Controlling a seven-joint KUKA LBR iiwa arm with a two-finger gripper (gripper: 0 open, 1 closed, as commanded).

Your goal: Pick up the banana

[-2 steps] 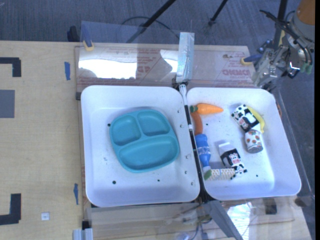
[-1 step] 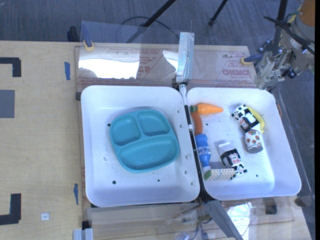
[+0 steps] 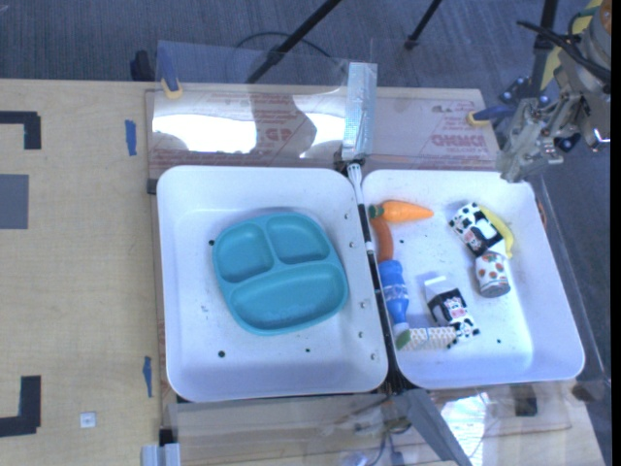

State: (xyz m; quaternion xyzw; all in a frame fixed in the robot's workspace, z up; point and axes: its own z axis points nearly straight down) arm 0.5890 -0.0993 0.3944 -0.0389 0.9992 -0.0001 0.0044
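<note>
The banana (image 3: 501, 232) is a small yellow curve near the far right side of the right bin (image 3: 553, 348). A black-and-white cow-patterned toy (image 3: 473, 227) lies against its left side and covers part of it. My gripper (image 3: 515, 161) hangs above the right bin's far right corner, up and slightly right of the banana and well apart from it. Nothing shows in its grasp.
The right bin also holds an orange carrot (image 3: 404, 212), a blue bottle (image 3: 393, 291), a spotted can (image 3: 493, 275) just in front of the banana, a black-and-white box (image 3: 447, 309) and a patterned strip (image 3: 432, 336). A teal divided plate (image 3: 281, 270) lies in the left bin (image 3: 184, 357).
</note>
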